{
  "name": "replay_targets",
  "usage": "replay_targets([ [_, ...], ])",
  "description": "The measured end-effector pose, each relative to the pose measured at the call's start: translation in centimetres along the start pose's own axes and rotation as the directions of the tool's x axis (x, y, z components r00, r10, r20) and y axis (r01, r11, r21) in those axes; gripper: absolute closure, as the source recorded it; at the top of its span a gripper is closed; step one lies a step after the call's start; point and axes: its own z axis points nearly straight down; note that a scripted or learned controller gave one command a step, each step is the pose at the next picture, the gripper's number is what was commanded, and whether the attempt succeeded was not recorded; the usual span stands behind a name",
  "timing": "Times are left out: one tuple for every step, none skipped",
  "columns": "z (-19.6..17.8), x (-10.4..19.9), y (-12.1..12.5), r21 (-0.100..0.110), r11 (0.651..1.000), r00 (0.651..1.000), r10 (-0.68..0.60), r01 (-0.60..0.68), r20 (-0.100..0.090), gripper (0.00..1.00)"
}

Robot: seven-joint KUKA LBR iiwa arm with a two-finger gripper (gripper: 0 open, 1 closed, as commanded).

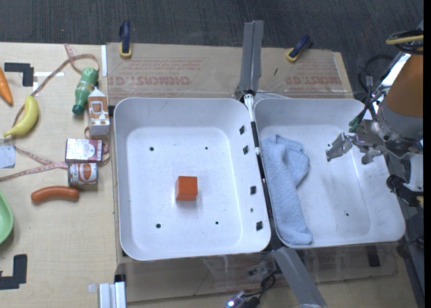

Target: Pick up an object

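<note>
We cannot tell the state of the gripper above the right bin, so we should descend straight on the blue towel lying along its left wall, or cross the divider to the orange block, which has free room all around.

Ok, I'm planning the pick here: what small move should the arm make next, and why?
Probably a short move toward the light blue cloth, the only object in the right bin. The gripper sits above that bin's right part, with bare floor beneath it. The orange block lies in the left bin, a much longer reach.
</note>
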Motion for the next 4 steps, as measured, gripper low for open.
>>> replay_targets([
  [5.7,6.8,1.5,-0.001,0.997,0.997,0.083,-0.083,-0.001,0.00],
  [-1.0,0.0,2.0,0.000,0.986,0.986,0.167,-0.167,0.000,0.00],
  [5.2,6.3,3.3,0.001,0.990,0.990,0.142,-0.142,-0.001,0.00],
  [-2.3,-0.1,5.8,-0.002,0.987,0.987,0.161,-0.161,0.000,0.00],
])
